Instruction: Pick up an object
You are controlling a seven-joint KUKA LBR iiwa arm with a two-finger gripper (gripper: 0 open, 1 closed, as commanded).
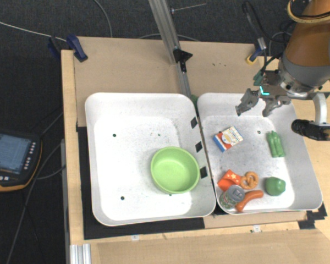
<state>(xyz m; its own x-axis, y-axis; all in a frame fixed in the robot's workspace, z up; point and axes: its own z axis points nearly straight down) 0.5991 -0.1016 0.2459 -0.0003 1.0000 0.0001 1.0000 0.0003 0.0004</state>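
Two white bins sit side by side on the surface (132, 54). Left bin (107, 120): one green bowl (175, 170), upright, near the bin's lower right corner and close to the shared wall. Right bin (305, 172): several small objects. A white carton (228, 138) with blue and red print lies near the middle. Below it, at the front edge, an orange piece (229, 179), a pretzel (250, 179), a grey piece (233, 194) and a red sausage shape (247, 199) are clustered and touching or nearly so. A green round piece (274, 186) lies just right of the cluster, and a green cylinder (275, 144) lies apart, nearer the right wall.

The gripper (257, 104) hangs over the far part of the right bin, with its fingers spread and nothing between them.

Step in hand, as judged: approach, before any grasp; no object is lifted. The carton lies nearest, below and left of the gripper, and stands clear of its neighbours, so it looks the easiest target. The next move calls for centring over one object, turning the fingers across its narrow side, then descending. The front cluster risks a pinch on two things at once.
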